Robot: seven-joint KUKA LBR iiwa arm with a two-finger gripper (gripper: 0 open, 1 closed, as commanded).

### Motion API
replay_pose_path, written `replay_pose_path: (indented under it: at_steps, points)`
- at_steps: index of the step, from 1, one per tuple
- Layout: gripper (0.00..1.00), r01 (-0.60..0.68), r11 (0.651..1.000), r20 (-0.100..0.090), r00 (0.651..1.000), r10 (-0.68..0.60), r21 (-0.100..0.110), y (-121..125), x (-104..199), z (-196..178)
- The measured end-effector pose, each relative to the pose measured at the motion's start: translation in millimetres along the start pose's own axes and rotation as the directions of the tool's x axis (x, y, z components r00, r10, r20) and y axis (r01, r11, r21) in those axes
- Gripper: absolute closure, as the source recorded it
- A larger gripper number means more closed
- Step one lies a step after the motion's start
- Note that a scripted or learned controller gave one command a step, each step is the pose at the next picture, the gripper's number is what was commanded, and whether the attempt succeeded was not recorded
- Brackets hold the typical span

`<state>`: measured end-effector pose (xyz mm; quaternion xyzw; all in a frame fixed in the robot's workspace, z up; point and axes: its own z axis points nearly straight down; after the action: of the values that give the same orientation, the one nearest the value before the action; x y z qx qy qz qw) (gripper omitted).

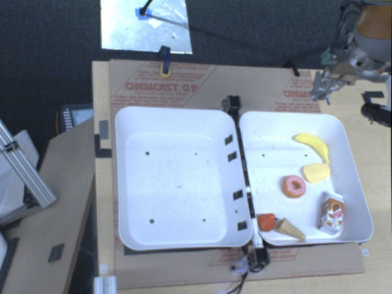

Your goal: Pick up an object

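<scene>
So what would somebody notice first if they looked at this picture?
Probably the bright toy food in the right bin: a yellow banana, a pink donut, an ice cream cone and a little carton. Next comes the robot's hand, hanging over the bench beyond that bin's far right corner. The left bin sits right beside it.
</scene>
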<state>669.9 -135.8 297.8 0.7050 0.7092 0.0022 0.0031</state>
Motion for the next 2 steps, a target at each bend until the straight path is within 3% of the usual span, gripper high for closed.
replay_pose_path:
  at_steps: [1,2]
  points:
    - [1.00,-0.001,1.000,0.000,1.000,0.001,0.003,-0.4,13.5,-11.4]
    - [1.00,-0.007,1.000,0.001,1.000,0.007,0.008,-2.3,-35.4,30.7]
